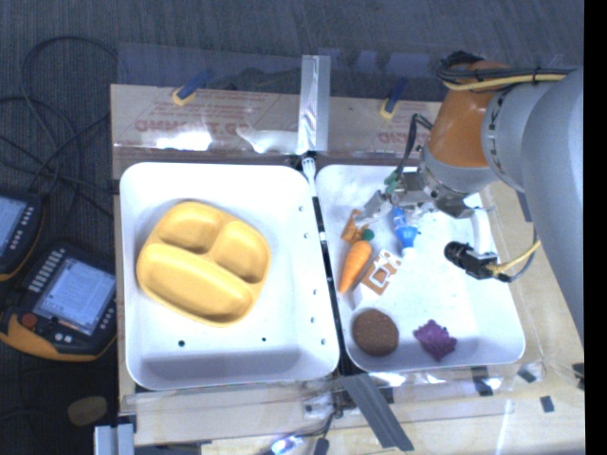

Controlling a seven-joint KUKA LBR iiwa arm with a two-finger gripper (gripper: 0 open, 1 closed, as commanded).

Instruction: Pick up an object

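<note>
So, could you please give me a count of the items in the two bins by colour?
Yellow: 1, the bread in the left bin
Orange: 2, the carrots
Brown: 1, the cookie
Purple: 1, the grapes
Blue: 1, the small blue item
Orange-and-white: 1, the small card
Total: 7, six of them in the right bin

One cam, fixed high above the surface [133, 98], looking down at a slant. Both white bins fit in frame w/ room to spare: left bin [142, 183] toward the surface's left edge, right bin [493, 335] toward its right edge. Mid-range, not close; dark carpet floor [237, 8] shows past the surface's far edge and left edge. Arm [531, 131] enters from the frame's right, over the surface's far right corner.
</note>
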